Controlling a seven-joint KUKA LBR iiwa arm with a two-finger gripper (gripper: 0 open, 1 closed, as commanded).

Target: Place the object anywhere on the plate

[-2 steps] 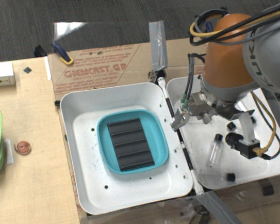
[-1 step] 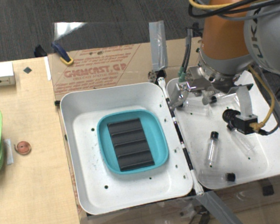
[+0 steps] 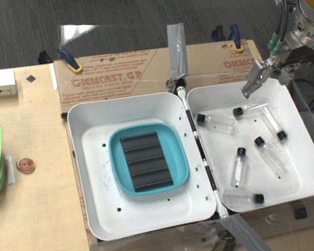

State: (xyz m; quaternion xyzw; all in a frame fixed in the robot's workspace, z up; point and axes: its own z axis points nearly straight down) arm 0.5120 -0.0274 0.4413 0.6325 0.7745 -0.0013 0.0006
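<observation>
Presently: gripper (image 3: 254,85) at right bin's (image 3: 312,183) far edge, jaws nearly together, nothing between them. Clear tubes (image 3: 239,165) with black caps lie scattered below them. Teal plate (image 3: 118,167) sits leftward in left bin (image 3: 98,218).

Overhead light is hitting everything pretty evenly, shadows staying soft. Both white bins (image 3: 101,218) are glaring a bit, and the plastic sheet (image 3: 76,32) at 11 o'clock is catching reflections. Focus is looking slightly soft overall.

Dark grey carpet floor (image 3: 128,9) beyond the bench. Light wooden benchtop (image 3: 38,227); a cardboard sheet (image 3: 120,75) is clamped on it. Even, diffuse light.
</observation>
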